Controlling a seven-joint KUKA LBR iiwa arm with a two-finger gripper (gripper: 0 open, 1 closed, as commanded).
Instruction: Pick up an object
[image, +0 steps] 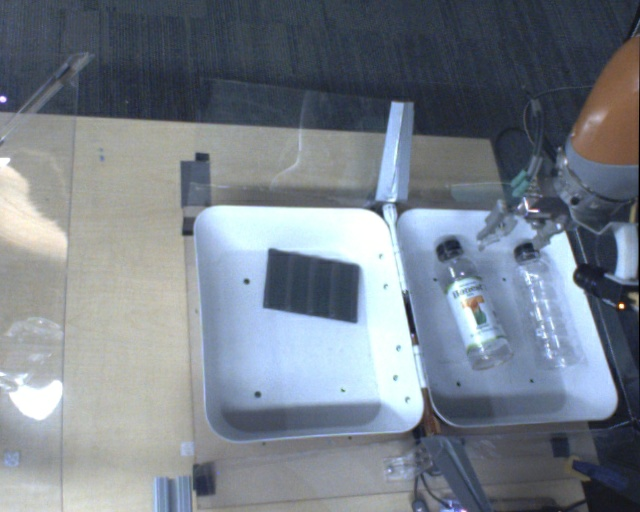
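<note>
A: Where were the bottles?
B: Both in the right bin (600, 405): labelled bottle (472, 305) toward its middle, clear bottle (547, 310) beside it.
A: The gripper (520, 225)?
B: Above the bin's far edge, fingers spread, holding nothing.

The pale wooden table (110, 300) carries two shallow white plastic bins set side by side and touching: the left bin (225, 400) and the right bin (590, 400). A grey metal bar (395, 150) lies behind their junction.
</note>
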